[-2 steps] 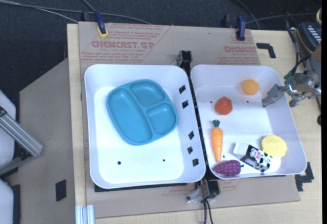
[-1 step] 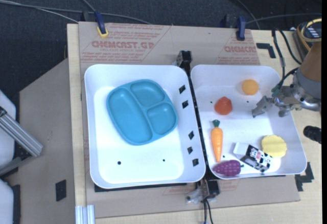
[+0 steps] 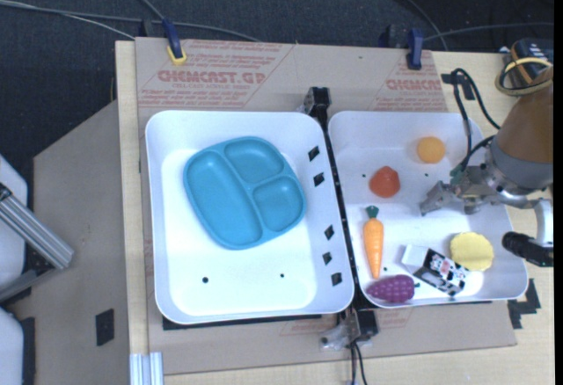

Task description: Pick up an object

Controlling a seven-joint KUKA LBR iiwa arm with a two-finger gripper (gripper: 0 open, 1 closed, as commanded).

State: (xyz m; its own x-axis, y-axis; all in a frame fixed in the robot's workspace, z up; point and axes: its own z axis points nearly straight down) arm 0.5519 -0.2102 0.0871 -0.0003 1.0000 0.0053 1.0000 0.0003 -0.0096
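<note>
The end effector (image 3: 437, 198) hangs over the right white bin (image 3: 352, 130), reaching in from the bin's right side; its grey fingers (image 3: 430, 199) point left, spread somewhat apart, with nothing between them. Nearest, just left and slightly above, sits a red toy tomato (image 3: 384, 182). Above the end effector, toward the bin's far wall, lies a small orange ball (image 3: 430, 149). Below and to its right rests a yellow round piece (image 3: 472, 250), and directly below lies a black-and-white patterned item (image 3: 440, 269), touching a white block (image 3: 413, 254). Farther lower left, a toy carrot (image 3: 374, 240) stands lengthwise along the bin's left wall, with a purple grape bunch (image 3: 391, 289) at its lower end. Well to the left, the left white bin (image 3: 167, 225) holds a blue divided plate (image 3: 244, 191). Both bins rest on the tabletop (image 3: 132, 111).
</note>
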